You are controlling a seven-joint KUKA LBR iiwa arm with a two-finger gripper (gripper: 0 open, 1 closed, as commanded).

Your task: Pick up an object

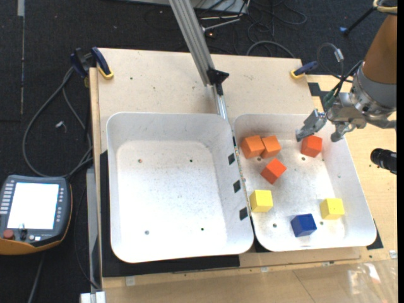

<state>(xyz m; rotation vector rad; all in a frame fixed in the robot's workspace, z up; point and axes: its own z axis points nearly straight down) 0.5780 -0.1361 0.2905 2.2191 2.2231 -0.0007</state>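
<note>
Orange-red cube (311,146) (matte, small) between open gripper (324,129) fingers

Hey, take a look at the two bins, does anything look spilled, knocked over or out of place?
Nothing stands out. All the blocks lie inside the right bin: four orange ones near the top, two yellow blocks and a blue block lower down. The gripper sits open just above the rightmost orange block, not holding it.
</note>
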